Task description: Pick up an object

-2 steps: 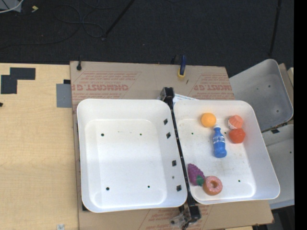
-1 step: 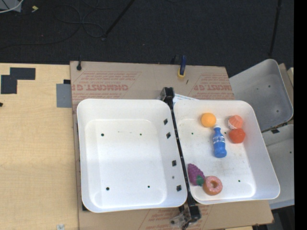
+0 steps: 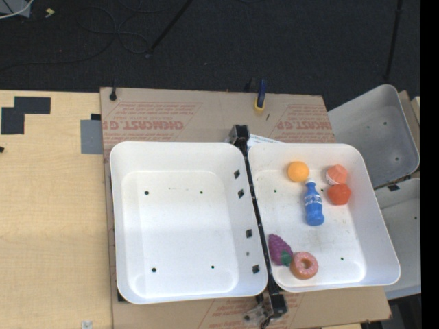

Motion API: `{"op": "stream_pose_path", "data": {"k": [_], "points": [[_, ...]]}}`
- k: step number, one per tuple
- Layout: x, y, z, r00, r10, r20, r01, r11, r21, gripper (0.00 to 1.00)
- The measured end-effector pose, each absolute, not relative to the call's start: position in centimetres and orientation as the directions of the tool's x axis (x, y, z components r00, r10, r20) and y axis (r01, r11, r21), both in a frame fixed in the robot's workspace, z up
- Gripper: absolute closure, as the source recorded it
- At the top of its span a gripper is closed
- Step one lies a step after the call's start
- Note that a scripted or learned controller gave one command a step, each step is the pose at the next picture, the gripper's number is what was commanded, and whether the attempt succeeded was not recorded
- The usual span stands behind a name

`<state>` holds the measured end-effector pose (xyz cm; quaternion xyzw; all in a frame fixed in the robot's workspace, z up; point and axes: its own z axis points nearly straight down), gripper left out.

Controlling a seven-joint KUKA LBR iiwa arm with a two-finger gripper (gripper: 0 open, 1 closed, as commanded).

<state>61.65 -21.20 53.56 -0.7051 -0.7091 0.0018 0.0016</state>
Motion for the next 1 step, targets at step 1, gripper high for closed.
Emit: {"op": "stream_pose_path", "data": {"k": [1], "points": [[60.28,-21.25,53.59,-0.001,1.000,0.002,1.000,0.001,-0.006,1.00]]}}
